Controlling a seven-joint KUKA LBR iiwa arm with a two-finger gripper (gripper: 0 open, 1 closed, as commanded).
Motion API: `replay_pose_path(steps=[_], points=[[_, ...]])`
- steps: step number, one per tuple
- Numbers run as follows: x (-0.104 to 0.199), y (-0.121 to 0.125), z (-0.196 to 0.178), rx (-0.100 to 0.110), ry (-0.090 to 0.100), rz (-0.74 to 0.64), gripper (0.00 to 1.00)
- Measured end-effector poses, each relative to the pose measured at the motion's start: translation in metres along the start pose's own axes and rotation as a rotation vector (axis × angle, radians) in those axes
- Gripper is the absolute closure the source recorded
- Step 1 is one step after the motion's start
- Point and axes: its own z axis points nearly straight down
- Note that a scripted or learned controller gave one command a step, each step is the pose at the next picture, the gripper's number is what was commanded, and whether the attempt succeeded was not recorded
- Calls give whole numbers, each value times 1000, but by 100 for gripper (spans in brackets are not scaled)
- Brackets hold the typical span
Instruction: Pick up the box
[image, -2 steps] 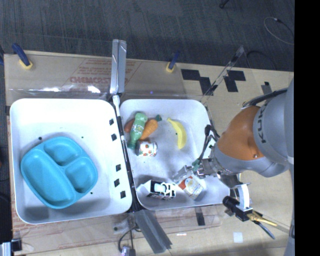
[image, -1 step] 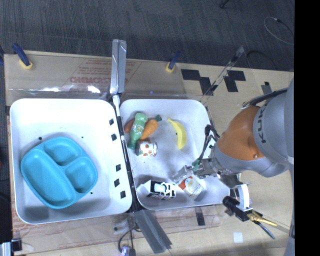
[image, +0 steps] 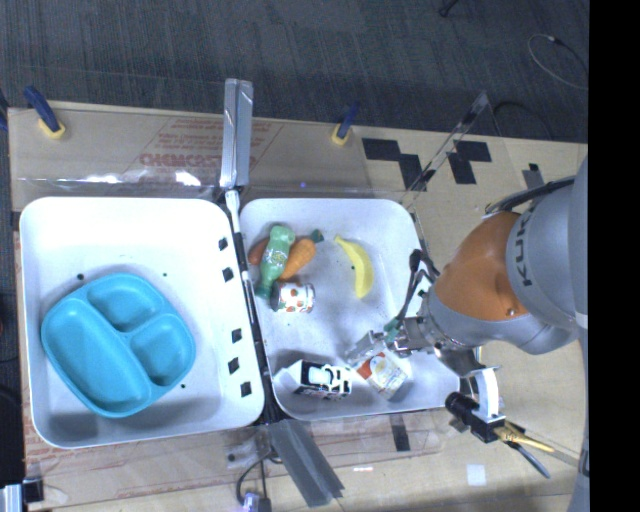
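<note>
Reaching: the grey arm (image: 530, 270) with its orange band comes in from the right, its gripper (image: 378, 345) low over the near right corner of the right bin (image: 330, 215).
Gripper: metal parts sit close together near the tip, but whether the fingers are apart or closed cannot be made out at this slant; nothing can be seen clamped between them.
Box: judged to be the small red-and-white carton (image: 386, 374) lying tilted on the bin floor, just below the gripper tip and possibly touching it; contact cannot be confirmed.
Left of the gripper: a black-and-white toy (image: 325, 378) lies near the bin's front wall, close beside the box.
Above-left of the gripper: a small white cup with red marks (image: 293, 297), then a green bottle (image: 275, 255) lying against a carrot (image: 297, 257).
Above the gripper: a banana (image: 356, 265), well apart from the box.
Far left of the gripper: a blue divided plate (image: 115, 345) rests in the left bin (image: 60, 220).
Step in hand: by the look of it, lining up for the grasp; the box is not yet lifted.
Doing it well: centre the fingers over the box's narrow sides, turn the wrist to match its tilt, and descend straight so it is not nudged toward the toy or the bin wall.
Risk: a corner pinch could let the box twist out as it rises.
</note>
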Motion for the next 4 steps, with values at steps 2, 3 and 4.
replay_pose_path(steps=[2, 3, 4], points=[[33, 1, 1, 2, 1, 75, 0], [33, 1, 1, 2, 0, 75, 0], [50, 2, -9, 4, 2, -29, 0]])
